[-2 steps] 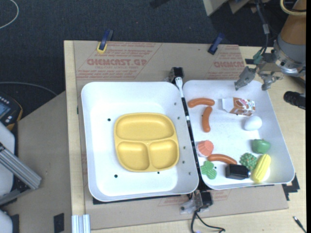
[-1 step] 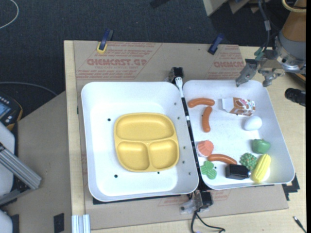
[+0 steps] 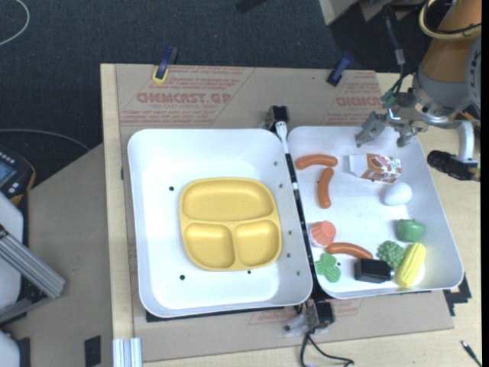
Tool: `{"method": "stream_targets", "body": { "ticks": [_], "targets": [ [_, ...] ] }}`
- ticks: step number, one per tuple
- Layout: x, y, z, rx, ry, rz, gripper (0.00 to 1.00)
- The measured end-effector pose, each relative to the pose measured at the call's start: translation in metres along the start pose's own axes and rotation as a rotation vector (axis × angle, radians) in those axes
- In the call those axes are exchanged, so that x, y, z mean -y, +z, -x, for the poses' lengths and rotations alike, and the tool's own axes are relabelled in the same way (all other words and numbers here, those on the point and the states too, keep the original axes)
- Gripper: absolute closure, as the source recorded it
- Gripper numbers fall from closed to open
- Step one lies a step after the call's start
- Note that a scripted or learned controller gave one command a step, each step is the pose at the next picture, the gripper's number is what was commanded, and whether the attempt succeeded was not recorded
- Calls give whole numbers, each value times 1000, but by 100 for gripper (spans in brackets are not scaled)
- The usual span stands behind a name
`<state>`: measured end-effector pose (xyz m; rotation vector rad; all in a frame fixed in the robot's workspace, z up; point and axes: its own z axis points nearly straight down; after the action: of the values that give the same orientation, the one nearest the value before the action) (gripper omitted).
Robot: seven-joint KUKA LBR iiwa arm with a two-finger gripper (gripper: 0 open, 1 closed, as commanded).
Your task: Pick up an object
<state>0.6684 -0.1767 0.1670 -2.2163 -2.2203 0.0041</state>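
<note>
The right bin (image 3: 445, 228) holds a scatter of toy foods. Closest to the gripper (image 3: 388, 131) is a small carton (image 3: 376, 167), white with a brown and red print, lying in the bin's upper part just below and slightly left of the fingertips, apart from them. Its long axis runs roughly left to right across the frame, tilted a little. Just below it to the right sits a white egg (image 3: 396, 194). To its left lie two orange sausages: one (image 3: 316, 160) lengthwise left to right, the other (image 3: 325, 187) nearly up and down. Lower in the bin are a pink slice (image 3: 322, 233), a third sausage (image 3: 349, 249), a black block (image 3: 372, 271), a green leafy piece (image 3: 328, 267), a broccoli (image 3: 390, 252), a green pepper (image 3: 410, 230) and a yellow corn cob (image 3: 412, 264) standing on a slant.

The gripper hangs over the upper edge of the right bin, its two fingers spread wide with nothing between them. The arm enters from the upper right of the frame, its orange band (image 3: 451, 29) above the grey wrist, angling down to the left.

The left bin (image 3: 153, 174) carries a yellow divided tray (image 3: 229, 223).
</note>
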Motion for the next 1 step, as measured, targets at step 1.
{"method": "stream_targets", "body": {
  "ticks": [1],
  "targets": [
    [1,43,-4,0,-1,-1,0]
  ]
}}
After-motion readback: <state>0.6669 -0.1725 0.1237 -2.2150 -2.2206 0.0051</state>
